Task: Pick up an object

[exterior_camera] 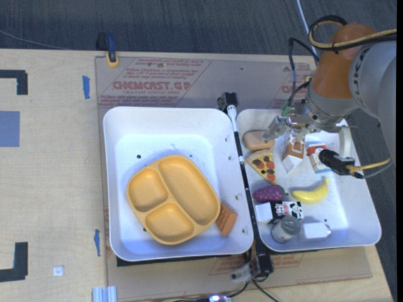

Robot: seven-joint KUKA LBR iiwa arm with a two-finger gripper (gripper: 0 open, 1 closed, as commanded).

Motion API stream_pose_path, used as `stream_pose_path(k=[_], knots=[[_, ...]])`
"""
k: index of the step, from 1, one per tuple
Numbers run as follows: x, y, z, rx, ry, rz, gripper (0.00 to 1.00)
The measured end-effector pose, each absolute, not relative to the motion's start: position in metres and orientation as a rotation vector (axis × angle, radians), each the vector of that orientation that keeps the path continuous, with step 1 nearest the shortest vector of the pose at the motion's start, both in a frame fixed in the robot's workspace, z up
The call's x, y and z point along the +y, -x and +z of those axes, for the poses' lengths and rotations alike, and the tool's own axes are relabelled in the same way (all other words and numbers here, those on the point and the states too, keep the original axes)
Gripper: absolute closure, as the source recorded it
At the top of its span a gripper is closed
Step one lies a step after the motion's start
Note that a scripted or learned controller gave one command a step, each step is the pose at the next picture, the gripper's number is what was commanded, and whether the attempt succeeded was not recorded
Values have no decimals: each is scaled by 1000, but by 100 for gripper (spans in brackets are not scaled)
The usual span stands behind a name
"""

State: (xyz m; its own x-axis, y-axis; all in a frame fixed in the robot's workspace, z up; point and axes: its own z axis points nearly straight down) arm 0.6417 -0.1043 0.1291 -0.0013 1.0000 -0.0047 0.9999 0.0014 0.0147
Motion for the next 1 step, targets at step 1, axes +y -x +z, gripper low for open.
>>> stream_pose_path(k=[1], knots=[[-104,-642,129,2212,-2211,11,0]])
